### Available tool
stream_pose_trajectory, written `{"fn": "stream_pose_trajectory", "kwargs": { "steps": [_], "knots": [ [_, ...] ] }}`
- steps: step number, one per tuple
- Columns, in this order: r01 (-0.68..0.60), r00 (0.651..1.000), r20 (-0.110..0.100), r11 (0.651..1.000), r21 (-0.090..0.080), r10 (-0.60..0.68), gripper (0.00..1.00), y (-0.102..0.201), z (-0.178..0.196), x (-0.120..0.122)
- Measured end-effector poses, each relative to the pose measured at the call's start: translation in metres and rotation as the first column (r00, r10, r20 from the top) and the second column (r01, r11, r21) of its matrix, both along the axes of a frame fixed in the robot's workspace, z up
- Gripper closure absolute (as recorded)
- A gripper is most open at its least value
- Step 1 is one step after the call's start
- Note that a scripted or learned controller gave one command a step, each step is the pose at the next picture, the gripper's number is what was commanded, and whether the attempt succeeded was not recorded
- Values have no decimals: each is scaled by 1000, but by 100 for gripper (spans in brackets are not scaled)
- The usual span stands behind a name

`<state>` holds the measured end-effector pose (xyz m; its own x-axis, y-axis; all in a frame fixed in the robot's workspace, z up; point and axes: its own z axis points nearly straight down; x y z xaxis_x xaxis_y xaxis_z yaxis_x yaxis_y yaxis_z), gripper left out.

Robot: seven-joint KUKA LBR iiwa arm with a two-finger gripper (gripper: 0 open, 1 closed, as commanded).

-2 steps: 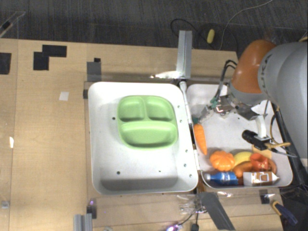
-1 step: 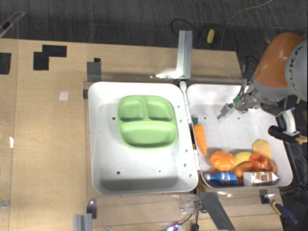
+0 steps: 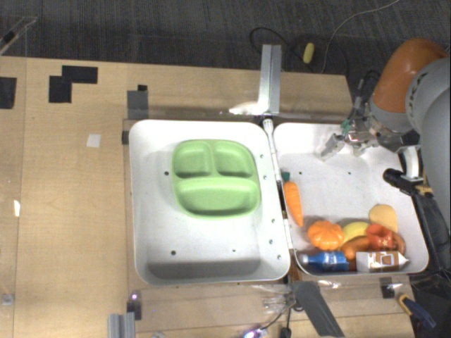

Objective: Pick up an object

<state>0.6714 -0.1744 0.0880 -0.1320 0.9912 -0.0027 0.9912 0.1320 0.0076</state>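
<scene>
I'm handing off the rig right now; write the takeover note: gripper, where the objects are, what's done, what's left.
Gripper: over the far part of the right bin, nothing seen between its fingers.
Objects: carrot by the divider; small pumpkin, blue bottle and white carton clustered along the near edge with other play food.
Left bin: green divided plate.
Done: nothing picked yet.
Left: descend on one object, grasp, lift.

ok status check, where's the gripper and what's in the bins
Gripper high at right bin's far edge, nothing held. Toy food piled along near wall, carrot by divider. Green tray in left bin.
</scene>
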Motion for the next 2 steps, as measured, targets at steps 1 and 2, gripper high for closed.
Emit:
{"fn": "stream_pose_trajectory", "kwargs": {
  "steps": [1,2],
  "knots": [
    [99,995,7,995,1,-99,0,80,3,-84],
    [38,999,-1,999,2,-38,0,59,17,-44]
  ]
}}
